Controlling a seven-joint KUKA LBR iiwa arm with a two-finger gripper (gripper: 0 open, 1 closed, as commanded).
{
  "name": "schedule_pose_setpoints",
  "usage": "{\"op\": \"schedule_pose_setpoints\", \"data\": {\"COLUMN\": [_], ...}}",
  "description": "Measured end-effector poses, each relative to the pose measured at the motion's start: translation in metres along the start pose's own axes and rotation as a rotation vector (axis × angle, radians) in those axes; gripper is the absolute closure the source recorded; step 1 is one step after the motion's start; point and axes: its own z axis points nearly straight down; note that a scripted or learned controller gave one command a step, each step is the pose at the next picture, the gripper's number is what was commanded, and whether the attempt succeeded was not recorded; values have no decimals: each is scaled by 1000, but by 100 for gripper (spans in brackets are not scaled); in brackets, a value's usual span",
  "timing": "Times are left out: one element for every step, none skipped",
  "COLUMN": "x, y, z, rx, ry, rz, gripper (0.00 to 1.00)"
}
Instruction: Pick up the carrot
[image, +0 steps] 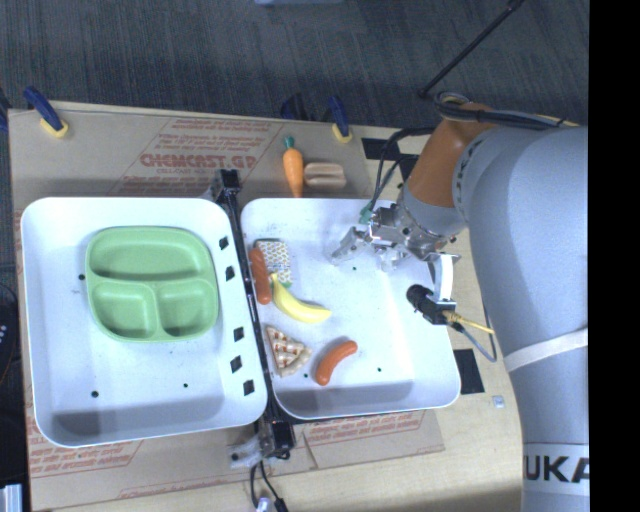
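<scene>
- Currently at the approach step: the end effector (368, 243) hovers, spread wide, holding nothing.
- Next, it must travel up-left to the carrot (292, 170), lying outside the right bin (430, 375).

You see an orange carrot (292, 172) with a green top, and a tan-and-brown piece (324, 177) just beside it. Near it in the white right bin (400, 385) lie a yellow banana (298, 305), two red-orange sausages (335, 361), and a criss-crossed brown waffle (285, 351). The divided tray (152, 282) is pale green; the cardboard (190, 150) carries red print.
</scene>
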Motion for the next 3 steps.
{"op": "schedule_pose_setpoints", "data": {"x": [16,16,-8], "y": [7,-71,-68], "z": [0,1,1], "rx": [-3,2,6], "ry": [0,0,5], "rz": [610,937,526], "gripper": [0,0,0]}}
